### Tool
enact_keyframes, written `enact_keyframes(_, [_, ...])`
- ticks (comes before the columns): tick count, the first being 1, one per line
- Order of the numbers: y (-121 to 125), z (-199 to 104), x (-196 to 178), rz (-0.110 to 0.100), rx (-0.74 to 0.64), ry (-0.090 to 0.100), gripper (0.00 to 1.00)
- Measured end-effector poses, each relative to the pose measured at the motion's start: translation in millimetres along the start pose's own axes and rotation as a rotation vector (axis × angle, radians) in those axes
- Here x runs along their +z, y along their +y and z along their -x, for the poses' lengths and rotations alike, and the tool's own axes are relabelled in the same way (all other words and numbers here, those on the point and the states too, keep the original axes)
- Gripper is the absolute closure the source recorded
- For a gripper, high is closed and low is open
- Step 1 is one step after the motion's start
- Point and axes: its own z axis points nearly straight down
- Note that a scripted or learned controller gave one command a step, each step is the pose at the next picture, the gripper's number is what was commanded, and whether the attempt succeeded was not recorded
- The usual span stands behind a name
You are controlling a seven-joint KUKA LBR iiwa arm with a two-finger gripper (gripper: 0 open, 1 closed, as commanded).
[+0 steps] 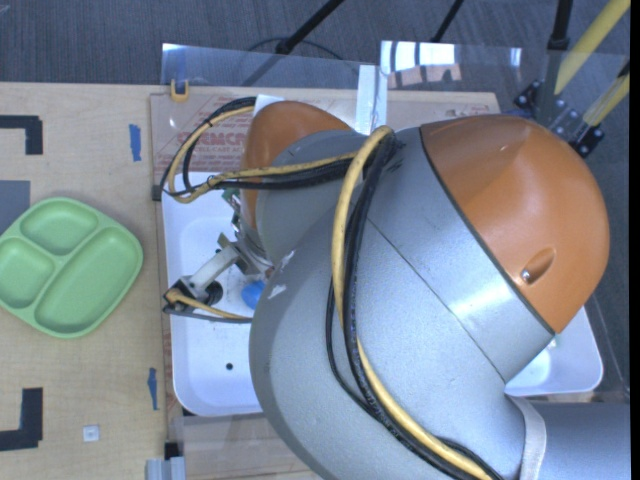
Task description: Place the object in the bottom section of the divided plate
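A light green divided plate [68, 266] lies on the wooden bench to the left of the bins, with two small sections at its upper left and one long section at its lower right. A small blue object [251, 293] peeks out in the left white bin [190, 368], right under the arm. My gripper [244, 256] reaches down into that bin just above the blue object, mostly hidden by the grey and orange arm [420, 288]. Whether it touches the object is hidden.
The arm's bulk covers most of both bins; a corner of the right bin [575, 363] shows at the lower right. A small dark spot [229, 367] marks the left bin's floor. Clear plastic walls [270, 68] stand behind the bins.
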Motion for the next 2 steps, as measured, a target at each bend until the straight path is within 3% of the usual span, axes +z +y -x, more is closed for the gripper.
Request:
enact_keyframes(1, [6,-6,9,0.0,-0.082,0.002,1.0])
enact_keyframes(2, [-4,9,8,0.005,-0.442,0.007,1.0])
